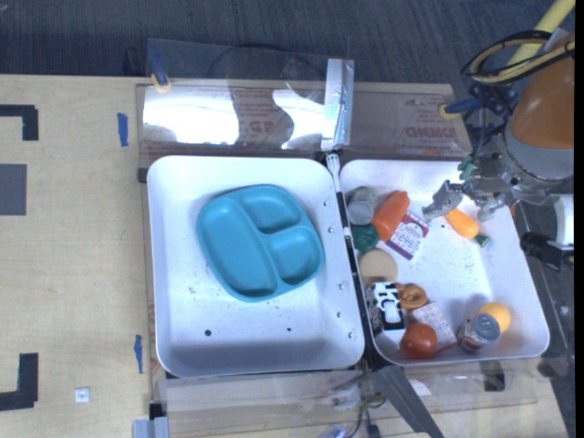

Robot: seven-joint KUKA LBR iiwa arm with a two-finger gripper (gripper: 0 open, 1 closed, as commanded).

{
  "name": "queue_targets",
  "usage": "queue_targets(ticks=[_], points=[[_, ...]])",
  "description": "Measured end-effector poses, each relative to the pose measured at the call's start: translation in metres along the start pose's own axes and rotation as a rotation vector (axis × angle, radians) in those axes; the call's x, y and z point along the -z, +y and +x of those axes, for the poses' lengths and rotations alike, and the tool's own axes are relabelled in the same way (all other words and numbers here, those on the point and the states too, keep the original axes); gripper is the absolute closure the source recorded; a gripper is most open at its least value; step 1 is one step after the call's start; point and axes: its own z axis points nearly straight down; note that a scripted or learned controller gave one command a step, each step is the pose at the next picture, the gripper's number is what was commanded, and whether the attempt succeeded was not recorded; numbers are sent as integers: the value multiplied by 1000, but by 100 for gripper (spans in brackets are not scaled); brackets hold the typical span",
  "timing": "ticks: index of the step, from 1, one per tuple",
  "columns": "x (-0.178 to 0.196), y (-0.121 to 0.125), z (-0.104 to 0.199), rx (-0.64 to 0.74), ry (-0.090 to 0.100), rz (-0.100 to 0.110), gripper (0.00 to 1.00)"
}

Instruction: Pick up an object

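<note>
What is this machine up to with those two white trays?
A robot arm reaches in from the right, and its gripper hangs over the right tray, just above a small orange carrot-like toy. Nothing can be seen between its fingers. That tray holds a jumble of small things, among them a red tomato and a little can. The left tray holds a blue divided plate.
</note>
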Motion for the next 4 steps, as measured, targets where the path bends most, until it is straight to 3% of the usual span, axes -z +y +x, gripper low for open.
queue_targets(ticks=[1,2,3,4], points=[[-111,4,-49,-26,0,-10,0],[-119,73,-72,73,14,-6,0],[-120,91,-68,-211,28,16,0],[-121,88,-65,-552,19,33,0]])
